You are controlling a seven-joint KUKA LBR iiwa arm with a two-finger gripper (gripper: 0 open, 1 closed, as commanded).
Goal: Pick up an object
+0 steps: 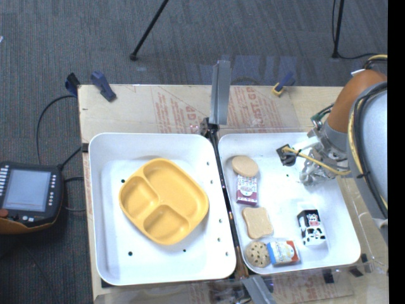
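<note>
Nearest the lens, along the front edge of the right bin, lie a round cookie and, just beside it, a small blue snack packet, with a cow-print milk carton to their right. Behind them sit a toast slice, a dark wrapped bar and a tan biscuit. At the bin's back right the gripper hangs above bare floor, clasping nothing; its state I cannot tell. One yellow divided plate rests in the left bin
</note>
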